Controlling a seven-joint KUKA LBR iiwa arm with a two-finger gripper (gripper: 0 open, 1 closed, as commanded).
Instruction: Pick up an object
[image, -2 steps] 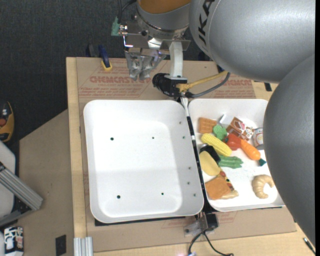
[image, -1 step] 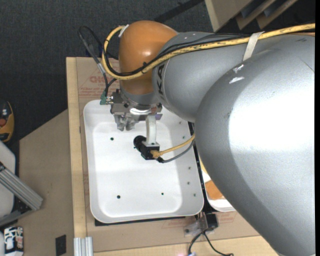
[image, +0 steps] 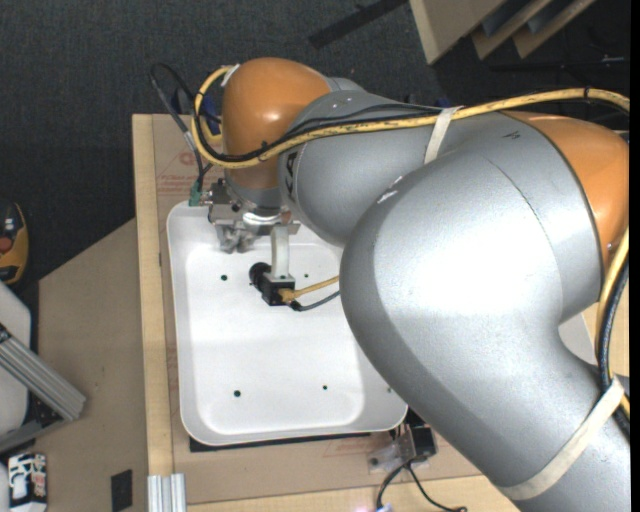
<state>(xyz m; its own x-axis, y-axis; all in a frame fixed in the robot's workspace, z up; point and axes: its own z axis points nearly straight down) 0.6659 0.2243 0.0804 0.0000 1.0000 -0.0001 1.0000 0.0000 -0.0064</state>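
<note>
— Where's the gripper (image: 238, 236) from where you stand?

— Low in the white bin (image: 260, 390), near the corner at the top left of the camera view, right under the orange band (image: 262, 100) of the wrist. It hangs close to the bin floor; I can't tell whether it touches.

— Released or clenched?

— I cannot tell. The wrist sits over it, and I see nothing held in it.

— And the object to pick up?

— I can't tell where it is. The bin floor around the gripper is plain white with a few small dark dots (image: 237, 393). The grey arm (image: 480, 280) comes in from the right and hides that edge of the bin and all the bench beyond it.

— What's further out?

— The pale wooden bench (image: 155, 300) runs along the bin's left side. Past it, at the lower left, lies a metal rail (image: 40, 375).
</note>
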